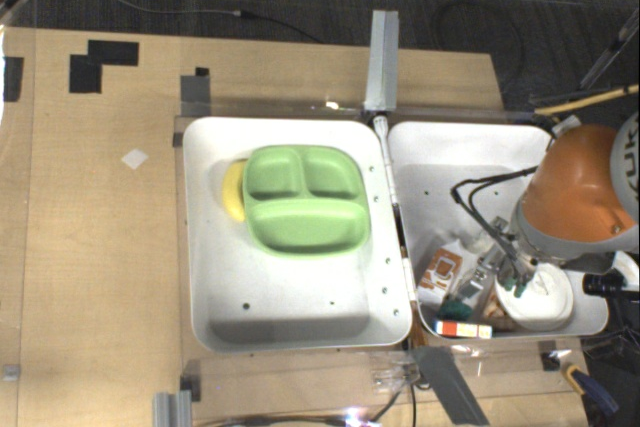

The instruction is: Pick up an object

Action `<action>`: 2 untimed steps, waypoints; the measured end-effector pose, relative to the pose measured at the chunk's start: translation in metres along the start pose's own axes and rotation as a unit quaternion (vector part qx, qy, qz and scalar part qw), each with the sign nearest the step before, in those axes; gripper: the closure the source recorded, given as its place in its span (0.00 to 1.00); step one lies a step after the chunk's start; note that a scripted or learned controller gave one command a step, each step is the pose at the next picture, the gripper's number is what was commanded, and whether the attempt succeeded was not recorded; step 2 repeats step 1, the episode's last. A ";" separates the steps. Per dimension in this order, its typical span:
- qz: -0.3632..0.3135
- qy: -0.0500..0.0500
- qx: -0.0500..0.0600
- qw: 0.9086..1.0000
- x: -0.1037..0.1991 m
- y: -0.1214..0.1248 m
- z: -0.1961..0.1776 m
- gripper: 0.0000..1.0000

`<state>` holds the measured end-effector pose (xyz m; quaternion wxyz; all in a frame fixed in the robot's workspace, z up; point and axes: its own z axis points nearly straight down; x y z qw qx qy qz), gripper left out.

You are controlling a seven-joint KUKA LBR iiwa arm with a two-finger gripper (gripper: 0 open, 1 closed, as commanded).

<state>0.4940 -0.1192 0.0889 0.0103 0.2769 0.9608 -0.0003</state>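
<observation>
My gripper (492, 277) hangs low over the front of the right bin (450, 155), below the orange wrist band (580, 190). Under and around it lie a brown patterned packet (441, 270), a dark green object (463, 299), an orange and white stick (465, 328) against the front wall, and a white round dish (542, 300). The gripper's tip sits among these, right by the dark green object; whether it touches anything is hidden. In the left bin (290, 330) a green divided plate (305, 198) rests partly over a yellow object (233, 192).
A grey metal post (382, 60) stands behind the seam between the bins. Black cables (480, 187) loop from the wrist across the right bin's floor. Black squares (100, 63) mark the wooden bench at far left.
</observation>
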 end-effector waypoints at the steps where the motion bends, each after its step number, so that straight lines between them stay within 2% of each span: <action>1: 0.001 -0.003 -0.002 1.000 -0.003 0.003 -0.010 1.00; 2: 0.001 -0.003 -0.002 1.000 -0.003 0.003 -0.010 1.00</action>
